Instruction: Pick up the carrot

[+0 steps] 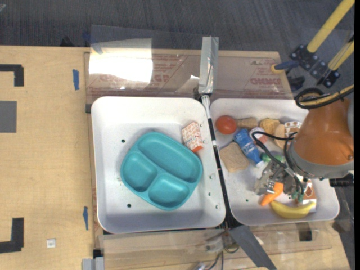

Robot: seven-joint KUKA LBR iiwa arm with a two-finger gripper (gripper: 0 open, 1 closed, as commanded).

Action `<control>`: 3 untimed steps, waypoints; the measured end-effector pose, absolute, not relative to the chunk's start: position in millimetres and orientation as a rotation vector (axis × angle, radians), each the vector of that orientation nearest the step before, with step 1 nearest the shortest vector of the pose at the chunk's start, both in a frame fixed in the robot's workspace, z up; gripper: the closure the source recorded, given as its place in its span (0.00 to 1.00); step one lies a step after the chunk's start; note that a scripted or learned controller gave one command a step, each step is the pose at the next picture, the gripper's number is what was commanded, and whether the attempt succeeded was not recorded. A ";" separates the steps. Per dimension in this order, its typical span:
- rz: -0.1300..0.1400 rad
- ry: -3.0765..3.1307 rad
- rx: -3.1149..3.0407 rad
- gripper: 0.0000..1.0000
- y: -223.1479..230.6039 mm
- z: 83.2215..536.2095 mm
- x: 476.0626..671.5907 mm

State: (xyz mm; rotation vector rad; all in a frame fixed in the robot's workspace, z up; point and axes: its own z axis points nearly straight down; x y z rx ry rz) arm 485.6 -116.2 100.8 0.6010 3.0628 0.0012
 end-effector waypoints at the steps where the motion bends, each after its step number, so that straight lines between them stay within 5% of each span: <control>1: 0.002 3.125 0.162 1.00 -117.8 89.5 483.6; 2: -0.001 3.115 -0.313 1.00 -76.5 186.2 482.3; 3: 0.000 3.118 -0.313 0.00 -76.6 185.2 481.7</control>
